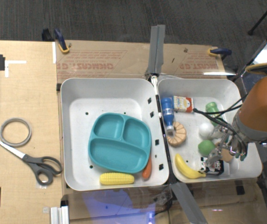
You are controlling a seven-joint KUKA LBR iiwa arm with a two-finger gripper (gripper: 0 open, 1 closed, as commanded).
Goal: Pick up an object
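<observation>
The right bin (231, 85) holds a blue bottle (167, 112), a small white and red carton (183, 103), a green item (211, 108), a white ball (205, 130), a green ball (206, 147), a tan round pastry (176, 133), a banana (187, 168) and a small black and white item (214, 168). My gripper (217, 157) reaches in from the right, low over the bin's front right part. It sits just right of the green ball and directly above the black and white item, part of which it hides.
The left bin (72, 125) holds a teal divided plate (120, 143), a corn cob (116, 178) and an orange carrot (147, 170). On the bench to the left lie scissors (30, 161) and a tape roll (15, 131). Black cables cross the right bin toward the wrist.
</observation>
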